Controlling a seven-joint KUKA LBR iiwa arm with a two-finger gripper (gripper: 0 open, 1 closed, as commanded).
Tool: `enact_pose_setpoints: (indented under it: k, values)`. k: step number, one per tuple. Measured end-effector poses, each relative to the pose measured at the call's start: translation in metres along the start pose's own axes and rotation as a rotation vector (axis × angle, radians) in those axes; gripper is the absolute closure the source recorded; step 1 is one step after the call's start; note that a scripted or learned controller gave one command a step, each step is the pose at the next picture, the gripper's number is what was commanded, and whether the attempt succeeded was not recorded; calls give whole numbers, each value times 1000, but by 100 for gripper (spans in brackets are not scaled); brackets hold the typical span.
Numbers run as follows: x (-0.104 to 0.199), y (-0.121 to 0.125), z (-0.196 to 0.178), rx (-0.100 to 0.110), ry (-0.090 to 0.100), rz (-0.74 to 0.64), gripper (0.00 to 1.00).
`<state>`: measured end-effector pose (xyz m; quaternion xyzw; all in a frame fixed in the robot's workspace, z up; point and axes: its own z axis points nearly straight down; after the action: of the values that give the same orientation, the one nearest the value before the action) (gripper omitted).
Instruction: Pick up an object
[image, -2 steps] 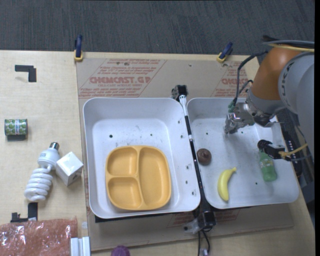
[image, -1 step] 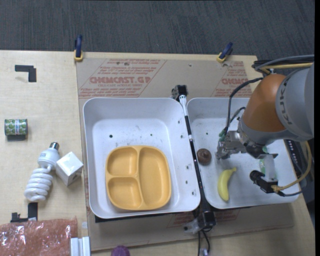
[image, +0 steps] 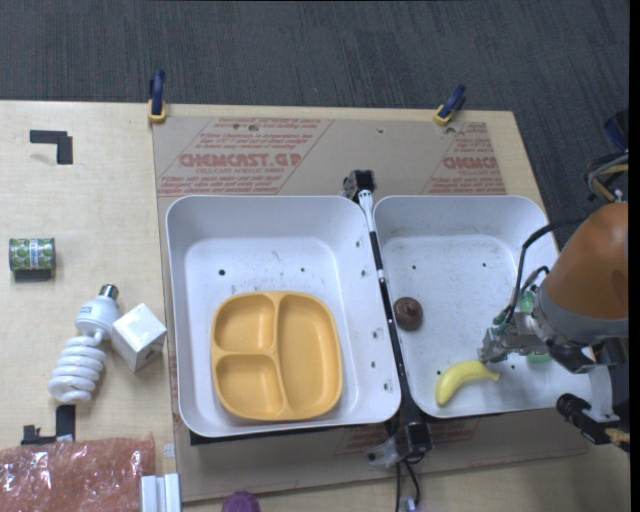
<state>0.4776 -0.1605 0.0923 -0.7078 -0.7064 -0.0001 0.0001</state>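
Going for the banana (image: 462, 381) in the right bin (image: 455, 215).
I'm seeing the gripper (image: 497, 347) hovering at its tip; grip state unclear. Off-centre pinch risks the curved fruit slipping.

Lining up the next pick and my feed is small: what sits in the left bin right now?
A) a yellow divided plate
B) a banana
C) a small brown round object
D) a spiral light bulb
A: the yellow divided plate lies in the left bin; the banana and the small brown round object are in the right bin, and the spiral light bulb lies on the bench outside both bins.
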Motion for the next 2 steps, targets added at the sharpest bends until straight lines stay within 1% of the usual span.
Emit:
enact_pose_setpoints:
  k: [1, 2]
  values:
    - [50, 5, 0, -1, 0, -1, 0]
    - [50, 7, -10, -5, -1, 2, 100]
